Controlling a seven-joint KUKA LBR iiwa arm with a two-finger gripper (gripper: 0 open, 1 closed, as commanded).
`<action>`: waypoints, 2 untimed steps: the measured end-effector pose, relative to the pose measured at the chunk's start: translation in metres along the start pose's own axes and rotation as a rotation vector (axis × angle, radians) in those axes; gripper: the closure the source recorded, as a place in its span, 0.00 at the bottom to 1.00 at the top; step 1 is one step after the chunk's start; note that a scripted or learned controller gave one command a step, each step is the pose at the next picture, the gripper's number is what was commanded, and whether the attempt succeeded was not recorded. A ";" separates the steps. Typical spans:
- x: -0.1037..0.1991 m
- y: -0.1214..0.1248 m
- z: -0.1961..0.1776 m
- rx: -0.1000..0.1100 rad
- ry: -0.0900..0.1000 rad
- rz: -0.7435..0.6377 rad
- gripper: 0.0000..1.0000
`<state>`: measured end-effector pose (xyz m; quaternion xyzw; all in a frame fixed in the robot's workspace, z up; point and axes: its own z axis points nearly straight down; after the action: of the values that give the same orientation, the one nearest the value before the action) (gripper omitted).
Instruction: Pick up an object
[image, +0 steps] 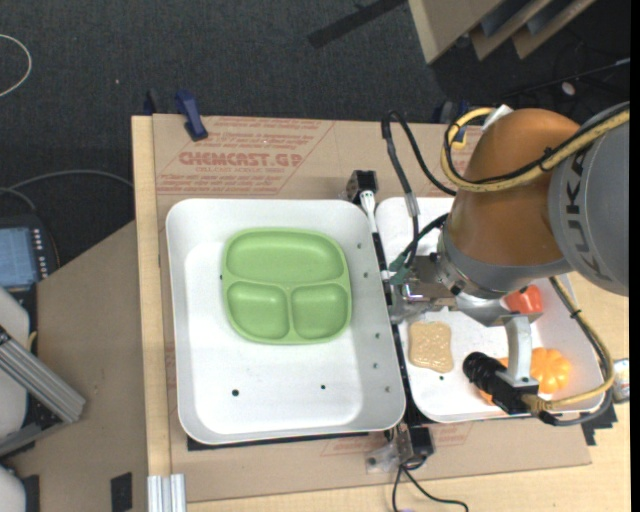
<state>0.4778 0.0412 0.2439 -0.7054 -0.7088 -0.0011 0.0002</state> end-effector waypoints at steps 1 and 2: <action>-0.003 0.003 -0.109 -0.013 0.000 0.003 1.00; 0.109 0.002 -0.173 -0.008 0.004 -0.009 1.00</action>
<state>0.4793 0.1496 0.4171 -0.7023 -0.7118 -0.0053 -0.0013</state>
